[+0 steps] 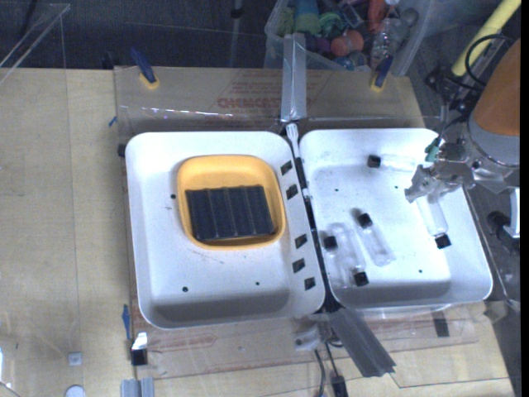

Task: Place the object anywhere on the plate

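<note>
Though I cannot tell the pincer's (433, 182) state, clear tubes (370, 242) may slip free before the yellow plate (230, 172).

Plate (229, 170): yellow-orange, squarish with rounded corners, lying flat in the left bin toward its upper middle. A dark ribbed rectangular insert (230, 212) lies on it, covering the lower part. Objects: several clear plastic tubes with black caps lie flat in the right bin, one near the top (388, 162), one by the right wall (433, 220), three clustered at lower left (355, 246), none on the plate
</note>
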Tool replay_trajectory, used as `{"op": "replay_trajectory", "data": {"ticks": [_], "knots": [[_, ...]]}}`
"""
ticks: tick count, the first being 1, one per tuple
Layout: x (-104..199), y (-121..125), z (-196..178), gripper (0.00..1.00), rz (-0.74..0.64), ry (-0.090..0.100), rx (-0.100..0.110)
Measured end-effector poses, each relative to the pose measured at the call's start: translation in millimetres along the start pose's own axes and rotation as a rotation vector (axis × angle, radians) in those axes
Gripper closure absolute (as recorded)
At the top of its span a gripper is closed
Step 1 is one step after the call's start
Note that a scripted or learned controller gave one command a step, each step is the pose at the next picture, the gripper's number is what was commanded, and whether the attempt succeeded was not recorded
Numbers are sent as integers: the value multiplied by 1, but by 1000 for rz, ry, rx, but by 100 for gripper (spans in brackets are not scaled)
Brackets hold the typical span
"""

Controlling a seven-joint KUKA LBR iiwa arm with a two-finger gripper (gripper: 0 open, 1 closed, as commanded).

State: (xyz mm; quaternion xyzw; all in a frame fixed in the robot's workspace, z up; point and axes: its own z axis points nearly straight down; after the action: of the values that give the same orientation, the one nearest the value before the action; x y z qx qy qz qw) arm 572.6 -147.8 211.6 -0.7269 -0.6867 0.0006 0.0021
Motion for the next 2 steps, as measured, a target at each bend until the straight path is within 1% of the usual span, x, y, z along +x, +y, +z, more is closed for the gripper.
{"op": "replay_trajectory", "data": {"ticks": [1,2], "knots": [[-58,5,-59,100,251,-3,-5],[-63,-29,-84,100,48,-1,-2]]}}
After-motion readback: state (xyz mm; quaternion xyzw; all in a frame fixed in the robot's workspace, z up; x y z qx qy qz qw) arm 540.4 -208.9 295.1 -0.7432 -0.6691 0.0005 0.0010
